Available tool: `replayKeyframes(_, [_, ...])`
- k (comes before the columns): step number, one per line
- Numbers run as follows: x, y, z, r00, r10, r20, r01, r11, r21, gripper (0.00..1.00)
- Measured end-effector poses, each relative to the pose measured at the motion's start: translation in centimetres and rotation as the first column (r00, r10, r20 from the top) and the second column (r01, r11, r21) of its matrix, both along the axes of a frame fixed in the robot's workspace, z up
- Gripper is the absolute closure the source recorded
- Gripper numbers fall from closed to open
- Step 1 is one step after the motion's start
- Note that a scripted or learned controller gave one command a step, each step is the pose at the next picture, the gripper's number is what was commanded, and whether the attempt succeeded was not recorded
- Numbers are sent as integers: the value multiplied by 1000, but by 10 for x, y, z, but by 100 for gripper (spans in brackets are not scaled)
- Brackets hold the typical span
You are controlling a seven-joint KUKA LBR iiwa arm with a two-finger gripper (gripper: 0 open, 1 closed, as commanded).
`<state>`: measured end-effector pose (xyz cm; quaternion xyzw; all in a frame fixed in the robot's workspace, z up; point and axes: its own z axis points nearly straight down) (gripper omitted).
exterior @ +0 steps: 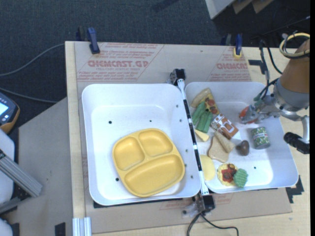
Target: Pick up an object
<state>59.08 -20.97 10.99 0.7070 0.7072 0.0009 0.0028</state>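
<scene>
The robot is at the reaching step. Nothing looks lifted yet, so the pick seems not done.

The arm comes in from the right, over the far right part of the right bin. It bends down toward the bin floor. The gripper hangs low near the far right side of that bin. A small red and orange bit shows at its tip, but it is too small and blurry to say what it is. It is not clear whether the claw is loose, clenched, or grasping something.

The things to pick are all in the right bin. A small green can lies just near of the gripper. A dark round piece sits just left of the can. A brown and white box lies left of the gripper. More toy food is piled along the left side of that bin, with a green toy at the far end and a red and green toy at the near end.

The left bin holds a yellow tray with three sections.

Next, the claw probably needs to sit right over one thing, drop down around it, squeeze, and lift straight up. The can looks round, so it may roll away.
</scene>
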Motion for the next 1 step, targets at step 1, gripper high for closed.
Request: replayKeyframes(1, [29,92,61,1000,10,5,-10,1000,5,100])
